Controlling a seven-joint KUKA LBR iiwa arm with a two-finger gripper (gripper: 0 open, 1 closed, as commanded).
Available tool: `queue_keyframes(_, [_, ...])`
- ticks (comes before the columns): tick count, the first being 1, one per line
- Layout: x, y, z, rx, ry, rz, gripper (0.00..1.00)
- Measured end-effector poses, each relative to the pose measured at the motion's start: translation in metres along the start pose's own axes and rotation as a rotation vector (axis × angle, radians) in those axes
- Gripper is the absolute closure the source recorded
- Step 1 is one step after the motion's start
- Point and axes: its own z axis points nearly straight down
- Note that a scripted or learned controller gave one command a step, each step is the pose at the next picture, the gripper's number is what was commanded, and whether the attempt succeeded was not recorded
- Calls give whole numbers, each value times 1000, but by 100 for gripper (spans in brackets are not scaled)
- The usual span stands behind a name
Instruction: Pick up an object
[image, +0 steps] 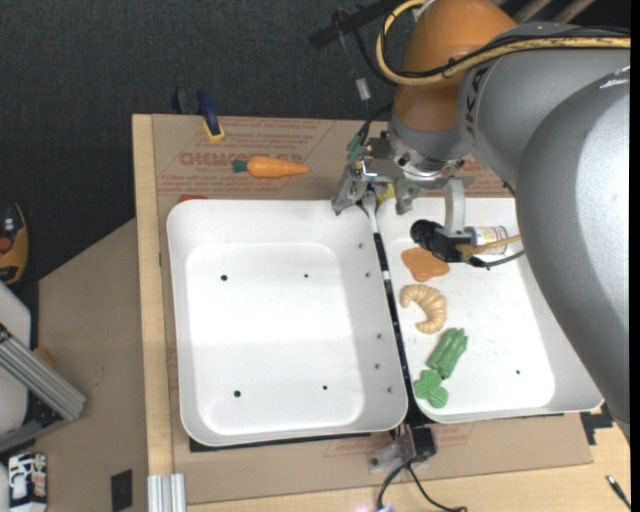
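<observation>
Lying on the surface (150, 300) behind the left bin (280, 330), one toy carrot (268, 168). The right bin (500, 340) holds one croissant (427, 305), one green vegetable (441, 365) and one orange piece (426, 265). The gripper (375, 190) hangs above the bins' shared back edge; whether it is clenched cannot be told.

Smooth glossy white plastic bins (270, 330) rest on matt brown cardboard (160, 300); the croissant (427, 307) looks plastic.
</observation>
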Motion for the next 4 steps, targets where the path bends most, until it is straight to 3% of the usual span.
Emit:
queue_keyframes(1, [55, -22, 38, 14, 2, 1, 0])
queue_keyframes(2, [126, -3, 107, 8, 2, 0, 0])
queue_keyframes(3, [121, -1, 91, 3, 1, 5, 100])
queue_keyframes(4, [187, -2, 103, 7, 3, 1, 100])
